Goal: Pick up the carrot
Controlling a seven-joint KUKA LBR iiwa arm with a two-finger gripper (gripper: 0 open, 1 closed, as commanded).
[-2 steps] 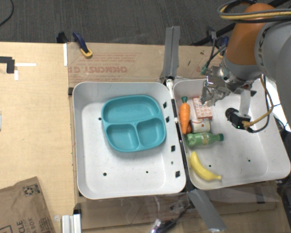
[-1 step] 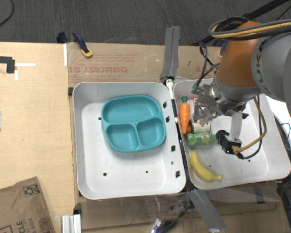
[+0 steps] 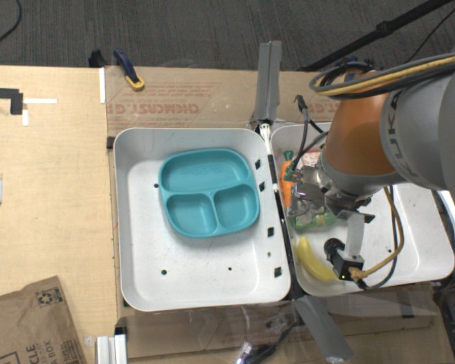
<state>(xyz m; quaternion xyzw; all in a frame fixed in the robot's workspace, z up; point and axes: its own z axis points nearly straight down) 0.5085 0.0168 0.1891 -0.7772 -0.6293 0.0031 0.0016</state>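
Now the grey arm's gripper (image 3: 309,203) hangs low over the slim orange carrot (image 3: 287,188) by the right white bin's (image 3: 428,260) wall, seemingly lining up; jaws' state: cannot tell.

Two bins sit side by side on the bench (image 3: 45,203). You find the left bin (image 3: 136,279) holding a divided plate (image 3: 208,192), which lies toward the bin's far half. The right bin (image 3: 432,256) lies under the arm (image 3: 379,135), which reaches in from your right. In it, the carrot (image 3: 287,184) lies against the near-left wall, just beside the divider between the bins; a banana (image 3: 312,260) lies in front of it, nearer you. A cardboard box (image 3: 30,324) rests at the bench's front left corner.
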